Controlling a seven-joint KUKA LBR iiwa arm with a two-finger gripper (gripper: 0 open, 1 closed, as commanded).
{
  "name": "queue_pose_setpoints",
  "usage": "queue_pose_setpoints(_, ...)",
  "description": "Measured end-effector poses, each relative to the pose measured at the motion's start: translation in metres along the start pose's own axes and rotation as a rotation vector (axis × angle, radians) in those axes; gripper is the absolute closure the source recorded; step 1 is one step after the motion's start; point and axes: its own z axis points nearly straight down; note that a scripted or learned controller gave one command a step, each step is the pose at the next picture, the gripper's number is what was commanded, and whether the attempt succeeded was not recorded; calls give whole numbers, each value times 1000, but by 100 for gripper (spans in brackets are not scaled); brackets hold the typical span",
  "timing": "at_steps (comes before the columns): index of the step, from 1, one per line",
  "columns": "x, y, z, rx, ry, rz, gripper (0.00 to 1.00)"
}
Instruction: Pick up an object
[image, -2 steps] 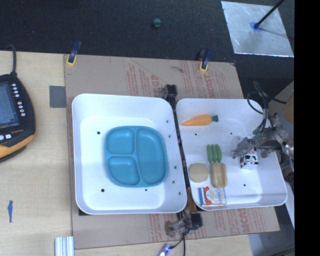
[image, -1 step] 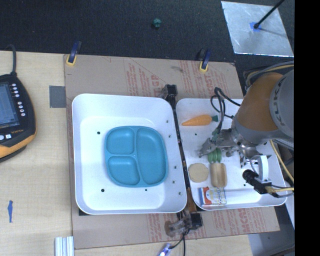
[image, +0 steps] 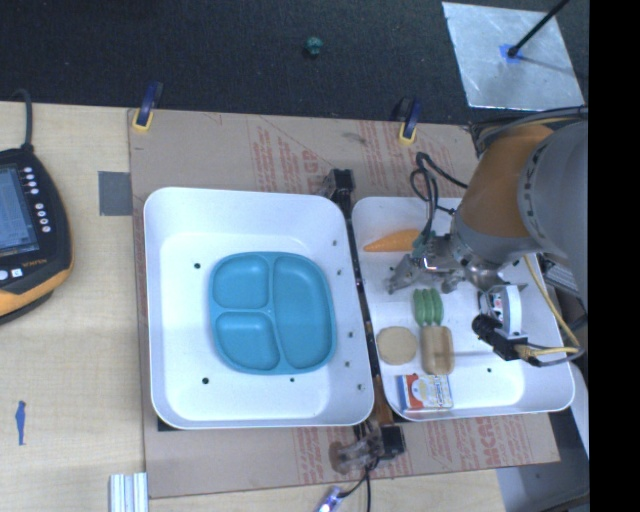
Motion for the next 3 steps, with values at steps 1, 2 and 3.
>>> queue_pose_setpoints(1, -8, -28, 0, 2, 0, 1, 0)
queue_pose_setpoints(2, -8, -28, -10, 4, 0, -1, 100)
queue_pose_setpoints(3, 53, 26, -101, -2, 2, 1, 100)
